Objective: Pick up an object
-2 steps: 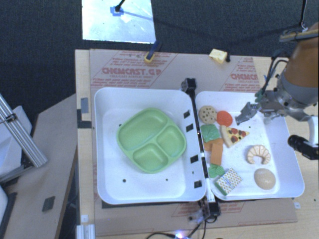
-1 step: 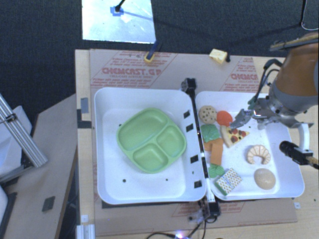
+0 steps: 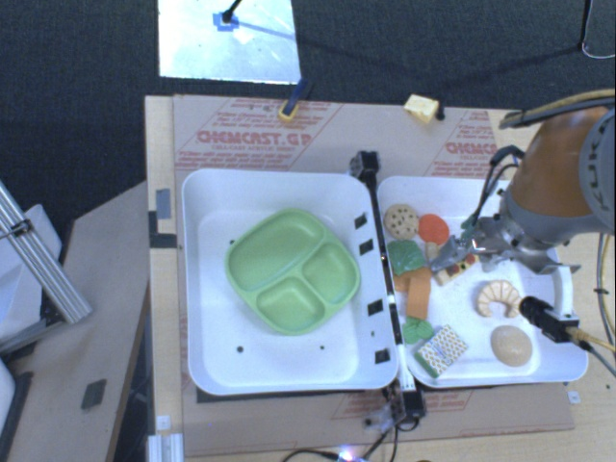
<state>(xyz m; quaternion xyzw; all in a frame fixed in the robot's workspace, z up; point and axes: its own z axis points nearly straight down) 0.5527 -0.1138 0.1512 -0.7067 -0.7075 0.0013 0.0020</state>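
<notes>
— What's in the left white bin (image 3: 207, 258)?

— A pale green plastic plate with three compartments (image 3: 292, 270), lying in the middle of it, nothing on it. The pickings are all in the right white bin (image 3: 481, 189).

— And there, starting from the dividing wall?

— A round speckled cookie (image 3: 400, 221) and an orange-red disc (image 3: 433, 228) near the far edge, a dark green leafy piece (image 3: 405, 256) below them, then an orange wedge (image 3: 418, 295), a small green lump (image 3: 417, 330) and a checked little packet (image 3: 441, 348) by the near edge. Further right, a croissant (image 3: 499, 297) and a beige egg-shaped thing (image 3: 511, 345).

— Where's the claw?

— The gripper (image 3: 454, 254) hangs low over the bin's middle, just beside the leafy piece and the wedge. I can't tell how it's set; it's a blur of metal.

— What would you go for?

— The croissant, I'd guess: light, stiff toy plastic, slippery at the curve, so across its thick middle. It lies apart; the left cluster is crowded, and neighbours could get nudged.
</notes>
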